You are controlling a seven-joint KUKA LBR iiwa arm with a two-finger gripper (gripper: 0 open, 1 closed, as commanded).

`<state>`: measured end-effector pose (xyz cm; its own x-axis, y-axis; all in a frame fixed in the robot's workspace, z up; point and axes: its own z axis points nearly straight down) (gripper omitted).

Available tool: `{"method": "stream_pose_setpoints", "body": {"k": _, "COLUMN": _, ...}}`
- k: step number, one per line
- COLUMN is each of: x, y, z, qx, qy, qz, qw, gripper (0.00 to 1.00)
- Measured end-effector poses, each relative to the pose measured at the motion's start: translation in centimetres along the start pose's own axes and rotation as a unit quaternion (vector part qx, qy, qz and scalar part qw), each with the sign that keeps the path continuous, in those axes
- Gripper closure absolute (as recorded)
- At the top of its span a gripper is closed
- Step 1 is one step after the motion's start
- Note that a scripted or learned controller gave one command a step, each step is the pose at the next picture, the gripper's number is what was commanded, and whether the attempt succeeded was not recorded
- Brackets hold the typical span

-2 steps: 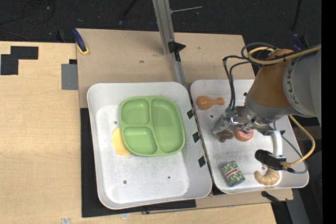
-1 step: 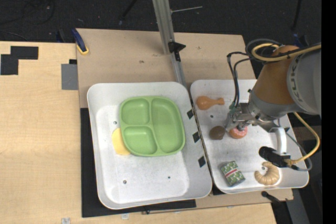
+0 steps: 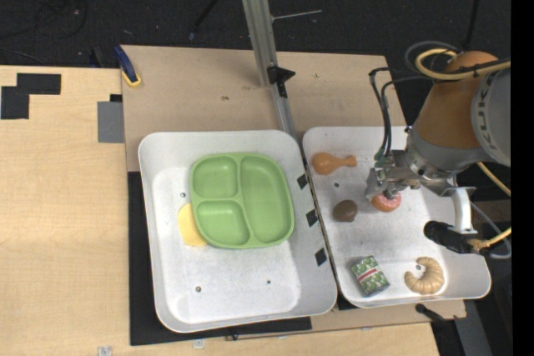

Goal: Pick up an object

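1. Two shallow white bins sit side by side on my bench: the left bin (image 3: 167, 279) holds a green three-compartment plastic tray (image 3: 243, 201) with a yellow piece (image 3: 188, 227) poking out from under its left edge, and the right bin (image 3: 467, 283) holds the loose objects I can choose from.
2. My two-finger gripper (image 3: 385, 186) is down in the right bin, directly over a small pink-and-white rounded object (image 3: 386, 201), touching or nearly touching it.
3. I cannot tell from this angle how my gripper is set, nor whether the pink object is actually in my grasp.
4. Other candidates lie close by: an orange drumstick-shaped toy (image 3: 332, 163), a brown round lump (image 3: 345, 211), a green patterned packet (image 3: 368, 276) and a tan croissant-shaped piece (image 3: 425, 275).
5. I judge the approach done; a confirmed grip and the lift remain.
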<state>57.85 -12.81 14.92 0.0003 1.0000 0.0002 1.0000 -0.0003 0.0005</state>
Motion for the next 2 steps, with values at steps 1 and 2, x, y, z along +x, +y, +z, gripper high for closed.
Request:
{"method": "stream_pose_setpoints", "body": {"k": 1, "x": -0.2, "y": 1.1, "z": -5.0, "qx": -0.001, "qy": 0.000, "qz": -0.001, "qw": 1.0000, "gripper": 1.00}}
{"method": "stream_pose_setpoints", "body": {"k": 2, "x": -0.3, "y": 1.1, "z": -10.3, "qx": -0.002, "qy": -0.001, "qz": -0.001, "qw": 1.0000, "gripper": 1.00}}
